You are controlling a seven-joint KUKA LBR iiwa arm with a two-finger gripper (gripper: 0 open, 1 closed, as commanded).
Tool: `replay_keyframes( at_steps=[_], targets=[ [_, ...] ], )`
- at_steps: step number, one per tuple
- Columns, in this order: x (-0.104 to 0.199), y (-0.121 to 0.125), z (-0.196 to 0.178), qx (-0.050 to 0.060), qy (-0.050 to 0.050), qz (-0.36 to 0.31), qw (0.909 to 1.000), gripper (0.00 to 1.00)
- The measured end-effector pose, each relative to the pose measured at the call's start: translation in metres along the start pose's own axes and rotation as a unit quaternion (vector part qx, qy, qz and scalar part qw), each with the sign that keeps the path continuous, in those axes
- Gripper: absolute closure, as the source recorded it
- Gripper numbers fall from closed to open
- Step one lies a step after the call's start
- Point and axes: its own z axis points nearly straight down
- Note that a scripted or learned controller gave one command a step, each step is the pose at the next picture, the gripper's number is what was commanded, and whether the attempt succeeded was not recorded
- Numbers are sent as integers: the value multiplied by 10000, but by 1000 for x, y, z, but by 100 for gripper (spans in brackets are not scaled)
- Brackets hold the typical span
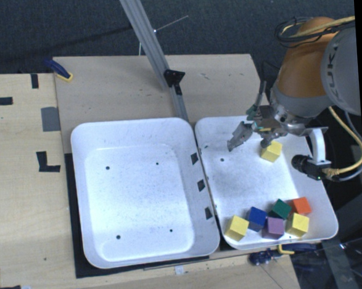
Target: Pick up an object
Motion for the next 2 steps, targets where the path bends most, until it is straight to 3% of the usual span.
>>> replay_keyframes(
  at_steps=[1,2],
  targets=[
    [0,0,0,1,0,0,10000,0],
    [-2,-5,44,21,-5,7,10000,0]
  ],
)
